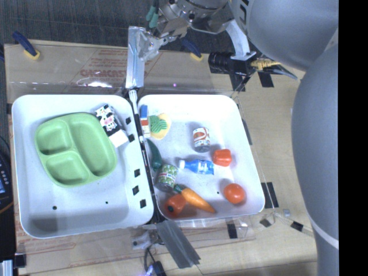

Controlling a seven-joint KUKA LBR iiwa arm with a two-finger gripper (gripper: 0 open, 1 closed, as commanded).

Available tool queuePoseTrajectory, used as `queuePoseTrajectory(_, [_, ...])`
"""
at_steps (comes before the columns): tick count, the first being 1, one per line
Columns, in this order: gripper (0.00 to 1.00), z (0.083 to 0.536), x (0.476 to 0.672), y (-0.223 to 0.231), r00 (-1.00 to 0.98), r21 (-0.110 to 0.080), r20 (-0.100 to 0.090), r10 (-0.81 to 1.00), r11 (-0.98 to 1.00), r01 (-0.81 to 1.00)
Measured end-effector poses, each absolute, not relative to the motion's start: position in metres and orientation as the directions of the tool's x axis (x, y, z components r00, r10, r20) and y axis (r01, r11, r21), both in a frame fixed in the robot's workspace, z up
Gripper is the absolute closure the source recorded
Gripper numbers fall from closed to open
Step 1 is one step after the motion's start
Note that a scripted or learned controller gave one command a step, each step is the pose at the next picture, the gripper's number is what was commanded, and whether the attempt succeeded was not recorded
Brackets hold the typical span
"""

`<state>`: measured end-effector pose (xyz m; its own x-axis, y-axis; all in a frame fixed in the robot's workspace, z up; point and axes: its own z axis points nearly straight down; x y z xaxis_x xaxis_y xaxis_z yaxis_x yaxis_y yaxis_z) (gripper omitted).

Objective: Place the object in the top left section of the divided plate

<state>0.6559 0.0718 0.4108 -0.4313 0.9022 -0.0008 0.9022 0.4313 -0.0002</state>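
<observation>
The task names no particular object, and none sits in the divided plate (75, 148), a green plate with three sections that lies in the left bin (29, 211), toward that bin's far left part. All three sections look bare. Just beside the plate's far right edge, a small black-and-white patterned block (105, 118) and a white block (117, 137) rest on the bin floor, close to the wall shared with the other bin.

The right bin (244, 125) carries the loose things. Against its left wall stand a small bottle with a blue cap (144, 121) and a yellow toy (159, 126) touching it. Toward the middle are a small can with a red label (200, 138), an orange-red block (222, 157) and a blue-and-white bottle (196, 167) lying on its side. Along the left wall runs a dark green vegetable (154, 154), with a green-labelled can (167, 176) just beside it. At the near edge lie a carrot (197, 199), a red fruit (175, 205) touching it, and a tomato (234, 194) near the near right corner.

The hand (150, 42) hangs above the far edge of the tabletop (282, 154), over the line where the two bins meet, well apart from the plate. Nothing shows between its fingers; how wide they stand I cannot tell.
</observation>
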Motion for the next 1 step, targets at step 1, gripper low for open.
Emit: queuePoseTrajectory(1, [1.0, 0.3837, 0.6119, 0.0445, -0.531, -0.003, 0.001, 0.848, 0.531, 0.848])
